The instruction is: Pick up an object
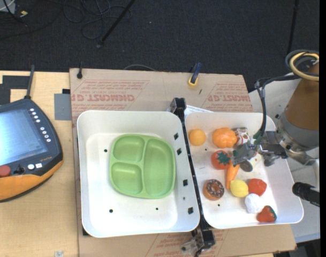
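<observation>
A light-green three-compartment plastic tray (143, 166) is noted in the left white bin (93, 143); toy foods are noted in the right white bin (280, 170). The pincer (243, 157), its state indeterminable, is poised over the orange plastic carrot (232, 173). The approach step is judged in hand; descent and closure are required.

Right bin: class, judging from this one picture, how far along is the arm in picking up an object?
Done: the pincer has reached into the right bin, low among the toy foods beside the tomato and carrot. In hand: nothing visibly between its fingers. Left: grip one item and lift it; the donut, lemon and strawberry lie untouched.
</observation>
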You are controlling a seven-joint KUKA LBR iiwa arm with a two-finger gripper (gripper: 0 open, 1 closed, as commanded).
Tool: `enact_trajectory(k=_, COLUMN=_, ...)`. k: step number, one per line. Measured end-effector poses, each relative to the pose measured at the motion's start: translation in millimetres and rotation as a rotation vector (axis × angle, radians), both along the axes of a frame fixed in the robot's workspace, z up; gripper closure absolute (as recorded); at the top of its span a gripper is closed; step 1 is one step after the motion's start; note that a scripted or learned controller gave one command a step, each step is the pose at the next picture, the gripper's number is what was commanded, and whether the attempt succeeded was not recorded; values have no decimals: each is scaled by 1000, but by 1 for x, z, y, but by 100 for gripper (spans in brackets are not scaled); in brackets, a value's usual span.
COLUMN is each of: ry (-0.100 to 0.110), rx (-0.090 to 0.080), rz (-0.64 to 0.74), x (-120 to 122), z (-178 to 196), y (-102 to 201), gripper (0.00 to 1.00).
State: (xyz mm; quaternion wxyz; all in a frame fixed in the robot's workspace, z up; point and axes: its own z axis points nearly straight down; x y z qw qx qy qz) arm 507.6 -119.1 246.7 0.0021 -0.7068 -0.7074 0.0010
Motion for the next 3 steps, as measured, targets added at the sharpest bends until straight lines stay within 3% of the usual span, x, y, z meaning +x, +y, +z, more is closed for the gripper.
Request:
enact_trajectory(k=2, ry=5, rx=1, rz=1, x=8, z=-125, y=8, gripper=0)
enact_trajectory(k=3, ry=-13, rx=5, rz=2, x=13, z=-152, y=12, gripper=0)
